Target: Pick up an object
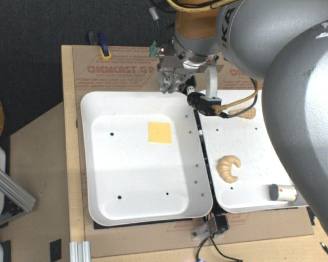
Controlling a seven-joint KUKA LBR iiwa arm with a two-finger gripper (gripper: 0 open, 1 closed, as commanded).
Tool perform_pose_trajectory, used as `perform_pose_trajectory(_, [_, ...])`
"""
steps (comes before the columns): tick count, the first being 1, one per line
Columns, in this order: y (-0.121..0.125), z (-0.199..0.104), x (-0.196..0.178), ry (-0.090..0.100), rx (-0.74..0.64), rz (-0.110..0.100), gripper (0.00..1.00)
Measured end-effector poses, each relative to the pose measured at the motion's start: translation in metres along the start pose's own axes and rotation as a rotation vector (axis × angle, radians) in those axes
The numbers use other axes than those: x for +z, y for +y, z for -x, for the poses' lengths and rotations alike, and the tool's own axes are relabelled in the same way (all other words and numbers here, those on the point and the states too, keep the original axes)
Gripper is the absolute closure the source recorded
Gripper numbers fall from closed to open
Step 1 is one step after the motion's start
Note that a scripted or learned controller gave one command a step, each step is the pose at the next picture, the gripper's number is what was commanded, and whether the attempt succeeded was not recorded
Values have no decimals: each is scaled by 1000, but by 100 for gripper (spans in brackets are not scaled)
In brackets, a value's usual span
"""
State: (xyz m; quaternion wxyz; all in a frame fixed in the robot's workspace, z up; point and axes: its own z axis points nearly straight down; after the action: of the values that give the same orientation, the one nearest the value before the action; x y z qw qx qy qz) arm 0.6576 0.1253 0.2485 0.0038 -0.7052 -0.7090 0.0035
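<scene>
Arm bulk covers the right bin's right side and far corner; a tan object near that bin's far edge is partly hidden, hard to identify. Gripper sits over the far rim of the left bin, wrist pointing down; can't tell its state, too small and cluttered. Yellow square lies flat in left bin, near the gripper, apart from it. Croissant in right bin, well apart. White cylinder with dark cap near arm's edge, partly cut off.
</scene>
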Motion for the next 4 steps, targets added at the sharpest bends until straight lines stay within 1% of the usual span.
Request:
perform_pose_trajectory(1, [9,-25,-105,2,2,22,100])
perform_pose_trajectory(2, [-32,-60,-191,4,-1,21,100])
perform_pose_trajectory(3, [-73,-103,-61,-3,0,-5,100])
perform_pose_trajectory(4, [-136,-101,-187,6,1,20,100])
